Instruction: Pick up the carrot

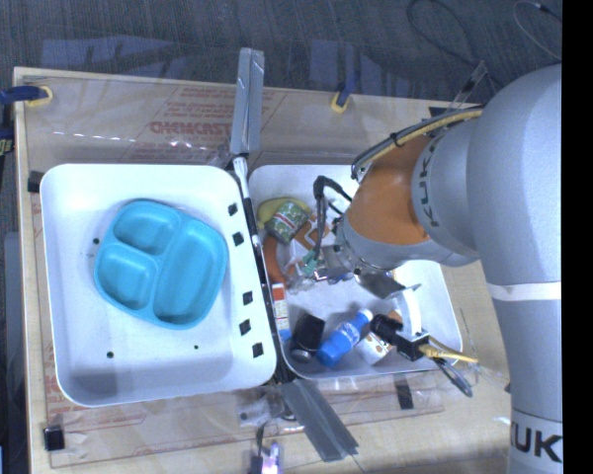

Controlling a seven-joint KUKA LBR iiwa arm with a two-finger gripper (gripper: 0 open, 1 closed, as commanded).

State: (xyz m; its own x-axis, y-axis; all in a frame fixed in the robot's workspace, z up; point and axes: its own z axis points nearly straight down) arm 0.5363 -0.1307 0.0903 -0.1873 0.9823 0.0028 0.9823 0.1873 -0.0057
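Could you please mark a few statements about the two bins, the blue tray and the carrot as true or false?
1. The blue tray lies in the left bin. True.
2. The blue tray has a single compartment. False: it has three.
3. The carrot lies in the right bin, near its left wall. True.
4. The arm hangs over the left bin. False: it reaches over the right bin.
5. A blue bottle lies in the right bin. True.
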